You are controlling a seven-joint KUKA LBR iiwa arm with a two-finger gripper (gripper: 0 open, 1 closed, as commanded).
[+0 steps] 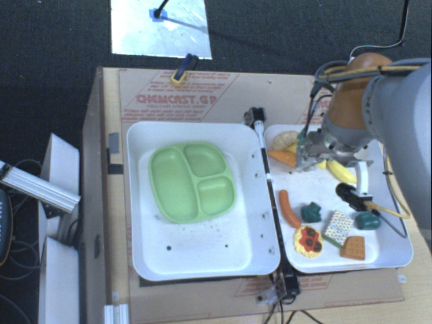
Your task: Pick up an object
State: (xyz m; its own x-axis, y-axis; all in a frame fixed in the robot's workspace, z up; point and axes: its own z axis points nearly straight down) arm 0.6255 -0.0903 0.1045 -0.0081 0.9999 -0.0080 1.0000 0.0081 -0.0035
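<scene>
The hand [305, 155] hovers low over the toy carrot [283, 158], its state unreadable; the next move calls for descending and clamping.

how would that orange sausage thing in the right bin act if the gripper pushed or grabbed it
The sausage is long, thin and rounded, so a sideways push would probably roll or pivot it rather than slide it straight. It looks like glossy toy plastic, likely light and a bit slippery. It lies close to the bin's left wall, so fingers may have little room on that side.
</scene>
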